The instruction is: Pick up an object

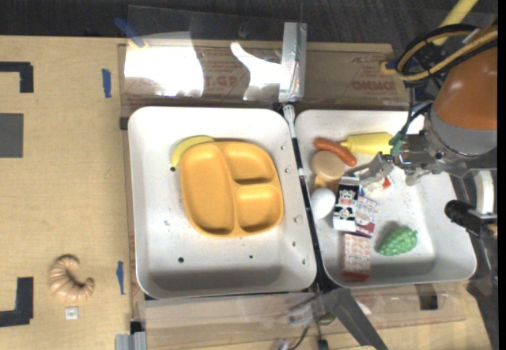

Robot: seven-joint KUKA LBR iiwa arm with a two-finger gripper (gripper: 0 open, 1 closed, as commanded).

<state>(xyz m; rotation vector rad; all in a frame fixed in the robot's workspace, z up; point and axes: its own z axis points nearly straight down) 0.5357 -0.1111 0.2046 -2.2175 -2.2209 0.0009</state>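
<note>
fig. 1. view from above the bench, both bins side by side. my arm reaches in from the right over the right bin, and my claw sits low near that bin's middle. whether the claw is apart or together i cannot tell.

the nearest thing to the claw is a small printed card, lying flat just below and left of it; its long axis runs roughly top to bottom of the view, tilted slightly. whether the claw touches it i cannot tell. beside the card lies a pink packet, and below them a longer red-and-white packet with its long axis also running up and down, its lower end at the bin's near wall.

left of the card sits a white egg, above it a tan bun. a red sausage lies slantwise, pointing up-left, and a yellow corn cob lies nearly level beside it. green grapes sit to the lower right.

the left bin holds a yellow divided tray over a banana. a croissant rests on the bench at far left.
</note>
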